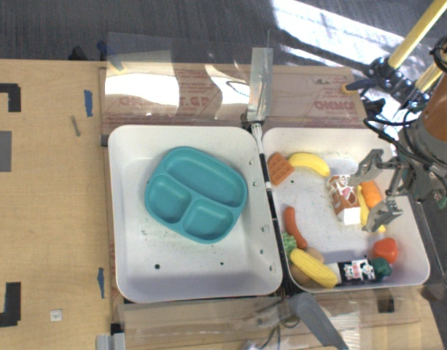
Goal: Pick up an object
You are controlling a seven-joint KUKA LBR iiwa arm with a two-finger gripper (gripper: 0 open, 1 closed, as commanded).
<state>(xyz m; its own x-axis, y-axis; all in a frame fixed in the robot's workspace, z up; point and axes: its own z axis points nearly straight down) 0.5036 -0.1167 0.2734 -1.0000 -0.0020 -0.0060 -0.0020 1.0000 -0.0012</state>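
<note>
The claw [376, 189] hangs low over the right bin [420, 277], its two fingers spread apart, one toward the bin's far wall and one toward the near wall, with nothing pinched between them. Directly under it, in the gap between the fingers, lies an orange carrot-like piece [370, 194] beside a thin yellow piece [364, 211], and just to the left of the claw sits a red-and-white packet [343, 195] with a small white block [351, 216] at its near end. These four lie touching or nearly so, and that is the main risk: as I judge it, a closing pinch could catch two at once, or push the carrot sideways against the packet so it slips out. Just beyond the claw's near finger a red tomato-like piece [385, 249] rests, close enough to be knocked if the descent drifts. Farther left are a banana [311, 163], a waffle [280, 168], a sausage [294, 227], a corn cob [313, 267] and a dark bottle [363, 270]. The teal divided plate [196, 193] sits well apart in the left bin [125, 217], out of harm's way.
</note>
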